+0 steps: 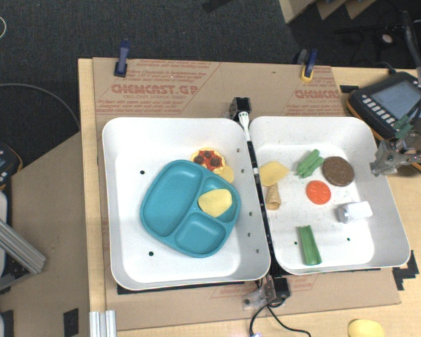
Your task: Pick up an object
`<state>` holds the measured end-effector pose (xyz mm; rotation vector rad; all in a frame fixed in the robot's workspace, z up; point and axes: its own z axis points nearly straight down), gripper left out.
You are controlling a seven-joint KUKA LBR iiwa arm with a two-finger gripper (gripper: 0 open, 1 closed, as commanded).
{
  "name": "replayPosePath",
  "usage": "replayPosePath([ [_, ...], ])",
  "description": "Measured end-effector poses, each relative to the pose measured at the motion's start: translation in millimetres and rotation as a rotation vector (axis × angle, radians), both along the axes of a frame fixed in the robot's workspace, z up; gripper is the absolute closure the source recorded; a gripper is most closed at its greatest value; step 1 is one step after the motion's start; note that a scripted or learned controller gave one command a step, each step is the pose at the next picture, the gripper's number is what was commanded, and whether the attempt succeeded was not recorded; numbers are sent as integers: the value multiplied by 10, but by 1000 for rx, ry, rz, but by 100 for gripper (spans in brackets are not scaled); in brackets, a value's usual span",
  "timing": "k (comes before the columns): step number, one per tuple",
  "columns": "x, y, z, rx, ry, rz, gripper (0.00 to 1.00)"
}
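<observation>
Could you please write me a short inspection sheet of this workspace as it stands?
Surface: two shallow white bins on a brown board.
Job's things: blue divided plastic tray holding a pale yellow piece, left bin; orange disc, brown disc, green stick, white block, right bin.
Clutter: small pizza toy.
Tool: grey tool at right bin's edge.
Cables: black cable at the front.
Surroundings: dark carpet; handheld pendant.

Two white bins side by side on table. Left bin: teal tray with yellow piece in one compartment; small pizza touching tray's far edge. Right bin: yellow chip, cork, green leaf, brown disc, orange disc, white block, green stick. Pincer at right bin's right rim.
</observation>
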<state>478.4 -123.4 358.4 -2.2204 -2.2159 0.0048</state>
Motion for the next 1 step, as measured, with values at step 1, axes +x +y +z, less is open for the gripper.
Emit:
replayPosePath([
  [1,-2,-468,-507,-1,1,-3,100],
])
